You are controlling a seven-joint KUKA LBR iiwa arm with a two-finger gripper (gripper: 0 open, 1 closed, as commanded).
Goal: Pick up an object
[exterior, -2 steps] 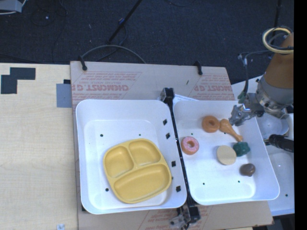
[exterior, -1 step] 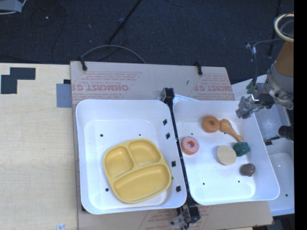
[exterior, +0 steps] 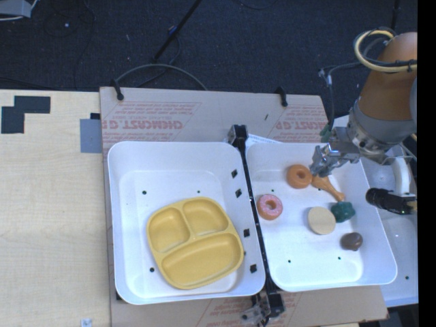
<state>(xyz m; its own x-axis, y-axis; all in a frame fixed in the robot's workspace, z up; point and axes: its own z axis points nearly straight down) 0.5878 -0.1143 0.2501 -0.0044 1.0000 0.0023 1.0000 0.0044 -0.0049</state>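
Gripper (exterior: 325, 161) hangs low over the back of the right bin (exterior: 381, 278), arm (exterior: 385, 94) coming in from the right. Whether it is spread or closed cannot be told — the metal parts blur together from this angle, and nothing can be seen pinched in it.

Orange ring (exterior: 298, 176) lies just left of the gripper tip, near it or touching; contact is not clear. An orange stick-like piece (exterior: 330, 189) runs from under the gripper toward the front right, ending by a teal piece (exterior: 343, 212).

Round cream disc (exterior: 321, 221) sits touching the teal piece on its left. Pink donut (exterior: 270, 206) lies near the bin's left wall, well apart from the gripper. Small brown lump (exterior: 351, 241) rests nearer the front, right of the disc.

Left bin (exterior: 129, 182) holds a yellow tray (exterior: 195, 242) with three compartments, set at a slant.

Cardboard (exterior: 177, 118) under the bins bears red print, upside down in this view — it looks like "CHEMCREST" behind the left bin; a second print behind the right bin is too faint to read.
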